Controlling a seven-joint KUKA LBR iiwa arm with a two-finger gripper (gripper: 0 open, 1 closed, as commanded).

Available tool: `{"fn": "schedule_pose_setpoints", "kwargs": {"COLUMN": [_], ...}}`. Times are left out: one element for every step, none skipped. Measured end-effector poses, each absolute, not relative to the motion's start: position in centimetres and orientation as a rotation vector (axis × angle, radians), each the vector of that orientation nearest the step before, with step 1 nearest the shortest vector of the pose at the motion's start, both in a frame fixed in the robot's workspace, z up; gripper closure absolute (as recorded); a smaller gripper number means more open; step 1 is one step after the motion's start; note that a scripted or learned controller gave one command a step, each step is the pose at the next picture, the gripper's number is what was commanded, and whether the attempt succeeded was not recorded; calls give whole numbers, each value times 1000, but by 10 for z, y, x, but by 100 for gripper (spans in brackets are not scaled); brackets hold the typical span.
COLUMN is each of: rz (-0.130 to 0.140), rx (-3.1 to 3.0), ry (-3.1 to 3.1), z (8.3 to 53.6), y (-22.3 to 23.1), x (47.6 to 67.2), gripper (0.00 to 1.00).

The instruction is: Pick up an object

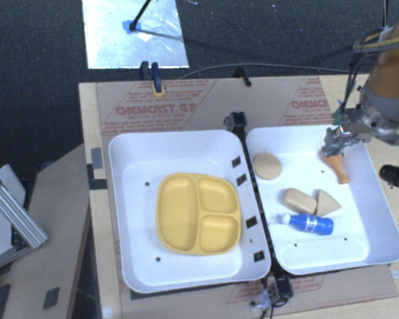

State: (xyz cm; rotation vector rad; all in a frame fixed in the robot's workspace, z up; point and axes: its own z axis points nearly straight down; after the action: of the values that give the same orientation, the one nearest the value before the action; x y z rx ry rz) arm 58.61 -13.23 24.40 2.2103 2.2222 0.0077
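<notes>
The right bin holds several small objects. An orange carrot-shaped piece lies near the far right wall. A round tan disc sits at the far left of that bin. A tan block and a tan wedge lie side by side in the middle. In front of them a blue bottle lies on its side. My gripper is low over the upper end of the orange piece, right at it.
The left bin holds a yellow divided plate. A black divider with clips runs between the two bins. Cables and a clamp lie behind the bins. A metal rail stands at the left.
</notes>
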Motion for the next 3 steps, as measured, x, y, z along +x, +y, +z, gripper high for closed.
{"fn": "schedule_pose_setpoints", "kwargs": {"rz": [3,1,4], "rx": [2215,2213,2211], "ry": [2225,2230,2232], "z": [258,249,256], "y": [-132,-87,-36], "x": [587,573,567], "gripper": [100,100,100]}}
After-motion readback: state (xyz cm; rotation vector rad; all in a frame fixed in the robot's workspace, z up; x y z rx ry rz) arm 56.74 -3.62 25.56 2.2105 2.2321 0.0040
